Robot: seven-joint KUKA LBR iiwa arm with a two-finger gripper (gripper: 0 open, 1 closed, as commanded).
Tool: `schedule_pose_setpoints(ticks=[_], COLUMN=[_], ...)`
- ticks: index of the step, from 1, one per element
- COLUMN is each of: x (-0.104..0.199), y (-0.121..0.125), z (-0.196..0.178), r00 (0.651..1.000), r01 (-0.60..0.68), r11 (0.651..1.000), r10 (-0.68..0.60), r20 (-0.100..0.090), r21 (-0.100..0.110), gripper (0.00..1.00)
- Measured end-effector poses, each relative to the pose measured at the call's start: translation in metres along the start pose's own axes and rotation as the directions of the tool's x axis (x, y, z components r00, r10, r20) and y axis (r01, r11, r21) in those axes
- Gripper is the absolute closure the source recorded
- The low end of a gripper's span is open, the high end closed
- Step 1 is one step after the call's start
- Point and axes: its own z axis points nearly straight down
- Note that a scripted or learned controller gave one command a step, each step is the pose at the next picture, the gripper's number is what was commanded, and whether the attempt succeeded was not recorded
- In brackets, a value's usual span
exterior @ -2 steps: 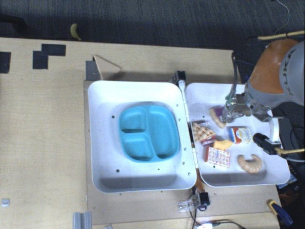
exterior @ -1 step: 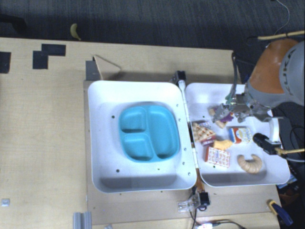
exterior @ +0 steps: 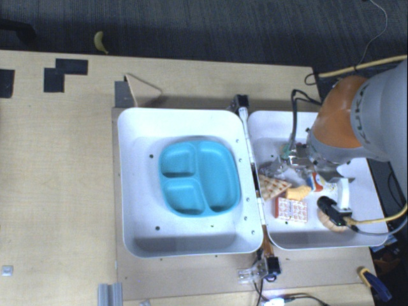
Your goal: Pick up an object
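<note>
Pale wooden bench (exterior: 57, 190) under two shallow white bins (exterior: 134, 171). Reached into right bin: gripper (exterior: 284, 164), finger state impossible to tell. Just below it, tan waffle-patterned piece (exterior: 274, 187) and red-dotted white packet (exterior: 291, 211). Probably descent step; next, close and lift.

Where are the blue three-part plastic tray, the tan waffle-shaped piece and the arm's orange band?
blue three-part plastic tray (exterior: 199, 176): camera view, on the divider where its compartments meet.
tan waffle-shaped piece (exterior: 274, 187): camera view, middle of its gridded face.
orange band (exterior: 336, 116): camera view, on its curved upper surface.
</note>
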Motion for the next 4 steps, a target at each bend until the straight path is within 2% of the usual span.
schedule_pose_setpoints(ticks=[1,2,3,4], x=[0.001,-0.047,-0.047,-0.033], y=[0.003,0.094,0.093,0.008], z=[-0.013,-0.085,-0.084,-0.009], r00=[1.0,1.0,1.0,1.0], r01=[0.003,0.003,0.003,0.001], r11=[1.0,1.0,1.0,1.0], r10=[-0.003,-0.003,-0.003,-0.001], r20=[-0.003,-0.001,-0.002,0.0], r21=[-0.006,0.011,0.014,0.005], gripper=[1.0,1.0,0.0,0.0])
